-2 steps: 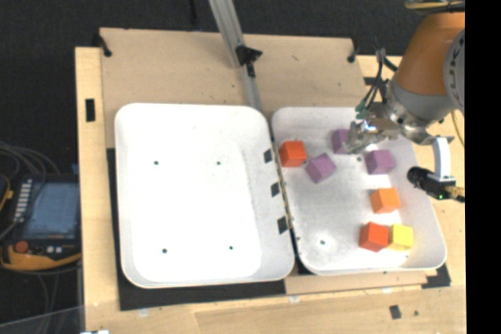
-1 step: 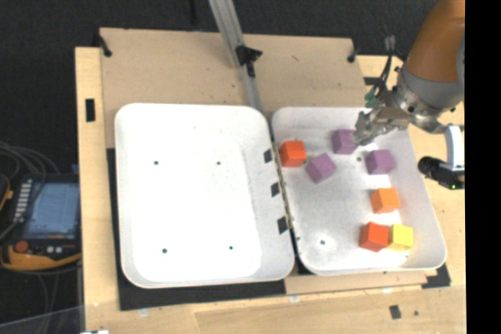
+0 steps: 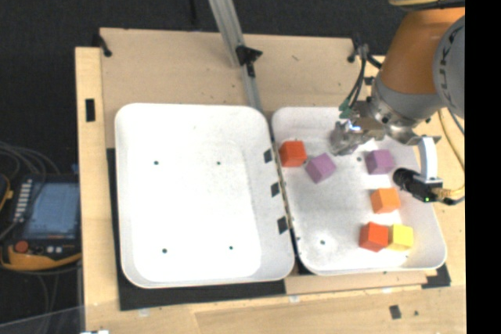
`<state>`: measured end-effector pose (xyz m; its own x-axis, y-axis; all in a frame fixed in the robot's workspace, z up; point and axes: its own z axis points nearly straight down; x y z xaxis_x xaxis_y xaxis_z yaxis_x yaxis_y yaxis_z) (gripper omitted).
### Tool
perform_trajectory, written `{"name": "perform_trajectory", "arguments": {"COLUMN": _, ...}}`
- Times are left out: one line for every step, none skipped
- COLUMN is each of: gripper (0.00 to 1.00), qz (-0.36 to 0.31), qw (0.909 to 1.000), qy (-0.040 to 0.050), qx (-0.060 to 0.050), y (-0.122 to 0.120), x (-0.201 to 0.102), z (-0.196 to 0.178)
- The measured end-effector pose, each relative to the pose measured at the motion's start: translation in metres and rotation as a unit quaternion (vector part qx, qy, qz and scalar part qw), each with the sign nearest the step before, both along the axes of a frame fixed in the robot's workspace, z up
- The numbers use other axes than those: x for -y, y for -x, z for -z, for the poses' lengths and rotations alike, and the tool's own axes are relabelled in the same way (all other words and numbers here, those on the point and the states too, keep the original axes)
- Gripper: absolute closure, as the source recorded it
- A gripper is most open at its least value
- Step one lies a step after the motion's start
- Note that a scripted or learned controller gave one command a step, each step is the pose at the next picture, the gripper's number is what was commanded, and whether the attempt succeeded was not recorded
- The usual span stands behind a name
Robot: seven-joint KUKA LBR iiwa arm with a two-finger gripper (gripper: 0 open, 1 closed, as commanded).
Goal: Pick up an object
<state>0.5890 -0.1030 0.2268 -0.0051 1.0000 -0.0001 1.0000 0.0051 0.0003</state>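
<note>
A wooden bench [image 3: 94, 168] is seen from above, bearing two shallow white bins side by side. At the far left, a small screen device [image 3: 48, 211] rests off the bench. The left white bin [image 3: 133, 129] sits beside the right white bin [image 3: 313, 262], in which all blocks are gathered. Nearest the divide, an orange cube [image 3: 293, 153] is set, and just beside it a purple cube [image 3: 320, 167] is turned diagonally, corners pointing along the bin; no long axis is shown by either. Above the purple cube, the grey two-finger gripper [image 3: 342, 138] is hung; whether it is released or clenched cannot be told. Further right, a second purple cube [image 3: 380, 161], an orange block [image 3: 385, 200], a red-orange cube [image 3: 375, 235] and a touching yellow cube [image 3: 402, 236] are placed.
</note>
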Motion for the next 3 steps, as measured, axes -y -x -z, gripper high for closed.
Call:
{"name": "perform_trajectory", "arguments": {"gripper": 1.0, "qz": -0.001, "qw": 1.0, "qy": -0.0003, "qx": 0.0, "y": 0.01, "x": -0.052, "z": 0.008}}
{"name": "perform_trajectory", "arguments": {"gripper": 1.0, "qz": -0.001, "qw": 1.0, "qy": -0.001, "qx": 0.0, "y": 0.02, "x": -0.113, "z": 0.009}}
{"name": "perform_trajectory", "arguments": {"gripper": 1.0, "qz": -0.002, "qw": 1.0, "qy": -0.0013, "qx": -0.001, "y": 0.029, "x": -0.172, "z": 0.012}}
